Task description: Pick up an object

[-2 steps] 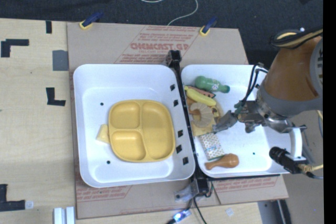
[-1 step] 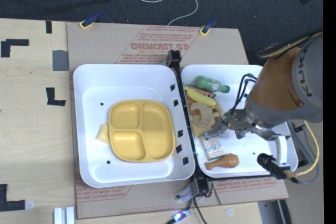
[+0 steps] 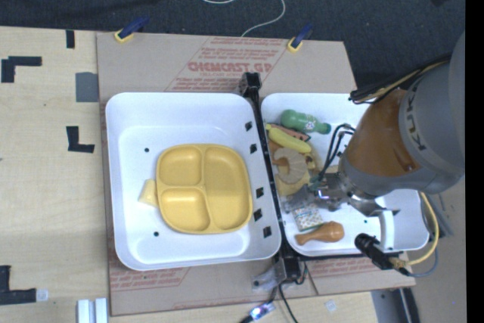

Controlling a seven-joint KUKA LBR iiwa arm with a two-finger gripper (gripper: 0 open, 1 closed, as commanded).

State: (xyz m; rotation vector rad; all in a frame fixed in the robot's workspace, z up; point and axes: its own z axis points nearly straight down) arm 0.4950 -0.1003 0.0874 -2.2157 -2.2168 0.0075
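Fingers: state cannot be told | gripper [image 3: 321, 193] is lowered into right bin [image 3: 408, 234] clutter | yellow plate [image 3: 204, 187] is seated in left bin [image 3: 125, 163]

The arm [image 3: 393, 144] covers the right bin [image 3: 408, 234] and runs off the right edge; a pale scrap [image 3: 147, 193] hides under the yellow plate [image 3: 204, 187].

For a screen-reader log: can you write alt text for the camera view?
A grey and orange robot arm reaches from the right into the right bin, above a clutter of a green bottle, a banana and a brown drumstick-shaped toy. The left bin holds a yellow divided plate.
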